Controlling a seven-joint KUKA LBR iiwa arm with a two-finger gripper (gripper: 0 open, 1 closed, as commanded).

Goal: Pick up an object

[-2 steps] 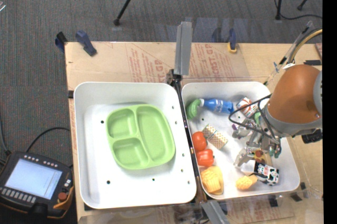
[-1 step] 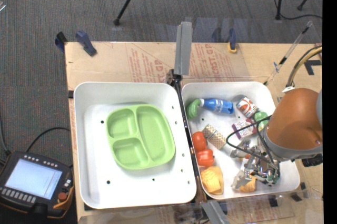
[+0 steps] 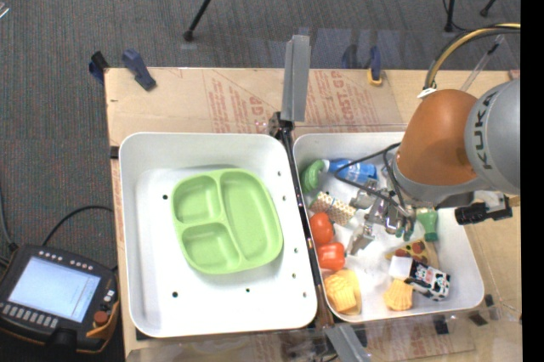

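I've got the gripper (image 3: 367, 234) down among the toys in the right bin (image 3: 472, 271), fingers spread, nothing pinched, so the pick is all ahead.

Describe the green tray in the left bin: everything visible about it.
The green tray is a light green, smooth plastic-looking dish with rounded corners and three compartments: two smaller ones on its left side, one long one on its right. It lies flat, right side up, slightly rotated, near the middle of the left bin. The compartments hold nothing. It rests on the bin floor, apart from the walls, and nothing else touches it.
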